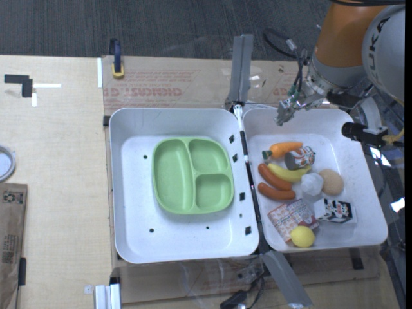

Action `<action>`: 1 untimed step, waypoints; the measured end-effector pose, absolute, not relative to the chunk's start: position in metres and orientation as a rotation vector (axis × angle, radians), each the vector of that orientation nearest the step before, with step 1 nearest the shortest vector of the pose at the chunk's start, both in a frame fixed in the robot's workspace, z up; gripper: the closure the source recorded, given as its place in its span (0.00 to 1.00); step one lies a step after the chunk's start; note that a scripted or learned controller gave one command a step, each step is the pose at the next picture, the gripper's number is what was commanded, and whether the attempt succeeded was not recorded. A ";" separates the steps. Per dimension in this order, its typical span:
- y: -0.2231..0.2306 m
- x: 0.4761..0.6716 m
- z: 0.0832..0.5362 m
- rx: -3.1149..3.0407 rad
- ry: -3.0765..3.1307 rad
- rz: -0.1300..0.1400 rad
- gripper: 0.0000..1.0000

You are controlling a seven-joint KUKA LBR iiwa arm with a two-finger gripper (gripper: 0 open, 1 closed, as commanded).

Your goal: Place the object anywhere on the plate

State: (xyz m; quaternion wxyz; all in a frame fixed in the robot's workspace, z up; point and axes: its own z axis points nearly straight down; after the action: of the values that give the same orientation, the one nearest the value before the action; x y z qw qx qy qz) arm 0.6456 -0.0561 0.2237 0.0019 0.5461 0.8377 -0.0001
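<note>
A light green plate (193,174) with three compartments lies in the left bin (129,192); nothing rests on it. The right bin (360,230) holds a pile of toy food: a carrot (286,149), a banana (287,172), two sausages (275,184), a white ball (312,184), a tan bun (332,181), a lemon (302,237), a red-printed packet (293,214) and a small black-and-white carton (337,210). My gripper (285,114) hangs above the far left corner of the right bin, pointing down, with nothing visibly between its tips.
A grey divider post (241,69) stands at the back between the bins. A blue and yellow clamp (116,60) sits on the cardboard behind the left bin. The arm's orange band (344,31) and cables crowd the upper right.
</note>
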 end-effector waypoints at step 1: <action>0.013 0.659 0.192 1.545 2.735 -0.001 1.00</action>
State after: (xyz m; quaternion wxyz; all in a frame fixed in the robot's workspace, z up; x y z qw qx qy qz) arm 0.6589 0.0125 0.1919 0.0002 0.4920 0.8706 -0.0003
